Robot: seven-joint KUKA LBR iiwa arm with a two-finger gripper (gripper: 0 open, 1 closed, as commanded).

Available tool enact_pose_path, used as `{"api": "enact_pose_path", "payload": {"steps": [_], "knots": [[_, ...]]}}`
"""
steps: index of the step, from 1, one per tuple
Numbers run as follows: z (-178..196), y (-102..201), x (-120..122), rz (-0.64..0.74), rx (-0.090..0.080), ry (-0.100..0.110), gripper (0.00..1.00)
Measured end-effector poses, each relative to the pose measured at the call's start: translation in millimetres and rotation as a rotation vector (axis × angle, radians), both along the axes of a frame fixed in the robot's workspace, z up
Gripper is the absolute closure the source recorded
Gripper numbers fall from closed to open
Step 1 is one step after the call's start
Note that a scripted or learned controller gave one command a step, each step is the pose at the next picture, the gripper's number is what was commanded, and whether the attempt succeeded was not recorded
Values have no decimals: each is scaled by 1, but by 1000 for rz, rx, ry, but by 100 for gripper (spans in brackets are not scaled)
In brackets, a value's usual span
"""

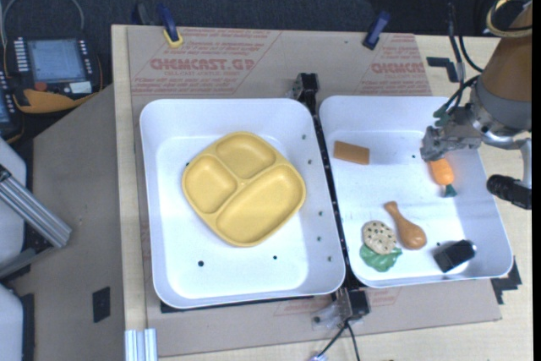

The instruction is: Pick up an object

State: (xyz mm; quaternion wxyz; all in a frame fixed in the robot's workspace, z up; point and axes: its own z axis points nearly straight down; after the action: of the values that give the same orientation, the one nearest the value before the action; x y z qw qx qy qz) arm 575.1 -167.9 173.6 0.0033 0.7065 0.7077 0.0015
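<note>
Claw (441, 150), grip unreadable, above carrot (442, 173) near right bin's (406, 110) far edge.

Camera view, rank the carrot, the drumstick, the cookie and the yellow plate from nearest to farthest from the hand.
1. Carrot: right bin, just below the hand.
2. Drumstick: right bin, lower middle.
3. Cookie: right bin, just left of the drumstick, on a green piece.
4. Yellow plate: left bin, across the divide.

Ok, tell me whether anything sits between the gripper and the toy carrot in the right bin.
Nothing visible does. The gripper hangs right over the carrot; the orange block and drumstick lie well aside.
</note>
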Motion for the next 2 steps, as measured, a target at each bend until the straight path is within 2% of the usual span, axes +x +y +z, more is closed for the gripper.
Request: {"api": "enact_pose_path", "payload": {"steps": [1,2], "knots": [[44,-4,2,-1,0,0,100],[105,-2,11,0,-1,-2,100]]}}
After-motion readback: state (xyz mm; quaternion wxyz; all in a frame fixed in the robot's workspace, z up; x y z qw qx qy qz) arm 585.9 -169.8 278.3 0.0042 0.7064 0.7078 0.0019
